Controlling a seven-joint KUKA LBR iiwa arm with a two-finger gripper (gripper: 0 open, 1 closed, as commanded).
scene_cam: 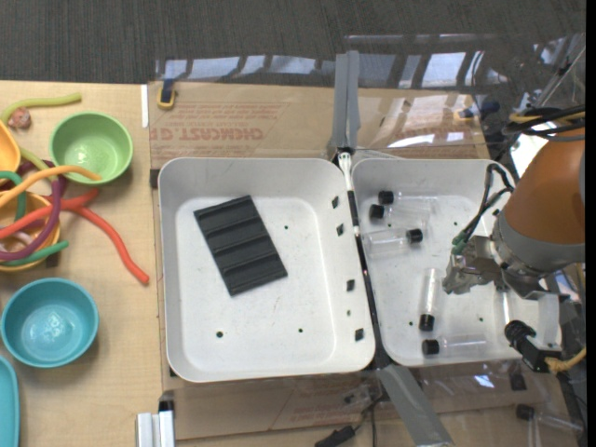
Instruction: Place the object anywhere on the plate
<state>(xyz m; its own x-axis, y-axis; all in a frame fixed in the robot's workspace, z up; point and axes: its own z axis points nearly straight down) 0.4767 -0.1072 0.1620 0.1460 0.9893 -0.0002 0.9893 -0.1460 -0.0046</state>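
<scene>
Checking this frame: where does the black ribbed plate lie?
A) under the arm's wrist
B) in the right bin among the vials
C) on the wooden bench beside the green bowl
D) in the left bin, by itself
D: the black ribbed plate lies flat inside the left bin, apart from the clear vials in the right bin.

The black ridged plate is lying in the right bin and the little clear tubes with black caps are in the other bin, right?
Not quite. The camera view shows the black ridged plate lying in the left bin; the clear tubes with black caps are in the right bin.

gripper [456, 282] fingers hidden under wrist
</scene>
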